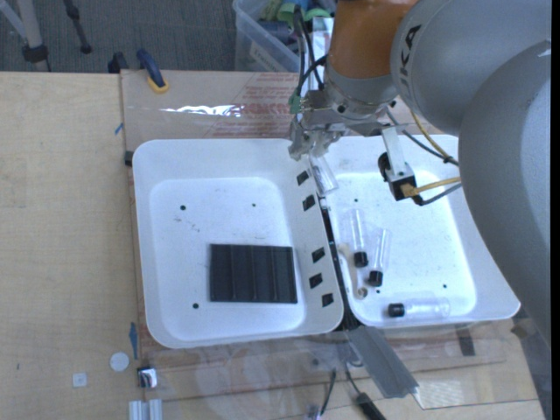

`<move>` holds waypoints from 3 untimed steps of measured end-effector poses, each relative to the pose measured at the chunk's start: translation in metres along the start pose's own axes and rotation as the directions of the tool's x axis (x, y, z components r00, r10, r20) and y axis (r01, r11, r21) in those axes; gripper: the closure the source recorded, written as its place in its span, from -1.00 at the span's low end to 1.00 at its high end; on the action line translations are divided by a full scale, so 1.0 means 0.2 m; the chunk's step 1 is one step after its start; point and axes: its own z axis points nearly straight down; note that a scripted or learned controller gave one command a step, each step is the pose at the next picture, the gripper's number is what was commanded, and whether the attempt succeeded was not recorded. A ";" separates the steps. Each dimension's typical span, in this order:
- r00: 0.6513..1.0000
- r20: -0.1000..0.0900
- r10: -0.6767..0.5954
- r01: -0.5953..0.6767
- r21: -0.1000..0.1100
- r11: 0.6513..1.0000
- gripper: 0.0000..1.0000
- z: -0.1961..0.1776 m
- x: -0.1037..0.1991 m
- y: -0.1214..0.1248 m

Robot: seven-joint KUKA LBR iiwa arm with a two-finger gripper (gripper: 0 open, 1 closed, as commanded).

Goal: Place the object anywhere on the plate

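The big grey robot arm point(490, 103) is cut off by the top and right edges of the frame, and the right bin's point(455, 234) far right rim is covered by it. The metal two-finger gripper point(308, 147) is too cluttered to make out, tbh. A clear plastic storage tub point(267, 20) at top centre is clipped by the top edge, its contents just a colourful blur. Small pale bits point(118, 361) at lower left can't be identified.
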 end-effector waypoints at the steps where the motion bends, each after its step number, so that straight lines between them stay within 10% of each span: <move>1: 0.996 0.000 0.092 -0.092 0.000 0.996 1.00 -0.11 0.38 0.05; 3: 0.981 0.000 -0.193 0.193 -0.001 0.981 1.00 -0.52 0.67 0.08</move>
